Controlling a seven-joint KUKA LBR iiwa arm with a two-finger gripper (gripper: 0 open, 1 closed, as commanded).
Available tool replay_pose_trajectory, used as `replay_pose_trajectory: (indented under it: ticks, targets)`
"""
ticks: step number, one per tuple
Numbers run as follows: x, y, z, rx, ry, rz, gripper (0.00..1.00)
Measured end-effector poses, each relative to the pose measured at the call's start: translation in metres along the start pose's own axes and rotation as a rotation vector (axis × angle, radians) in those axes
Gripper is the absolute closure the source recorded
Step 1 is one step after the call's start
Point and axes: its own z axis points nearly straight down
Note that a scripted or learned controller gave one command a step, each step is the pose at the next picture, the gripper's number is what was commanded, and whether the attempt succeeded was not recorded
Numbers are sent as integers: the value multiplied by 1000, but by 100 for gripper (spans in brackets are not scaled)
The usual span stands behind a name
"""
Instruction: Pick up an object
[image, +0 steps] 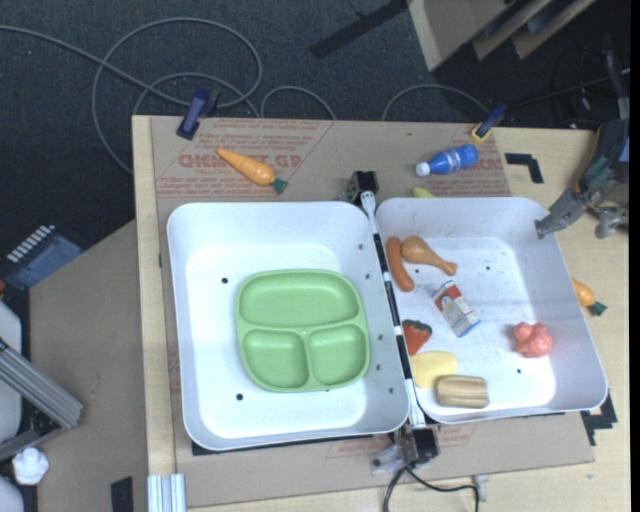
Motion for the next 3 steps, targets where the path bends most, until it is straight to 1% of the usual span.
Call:
replay_pose_trajectory:
  ticks: [1, 2, 3]
  targets:
    - [-13, -46, 122, 5, 2, 1, 0]
    - [0, -84, 198, 3, 2, 1, 0]
    - [-1, -82, 186, -5, -2, 2, 100]
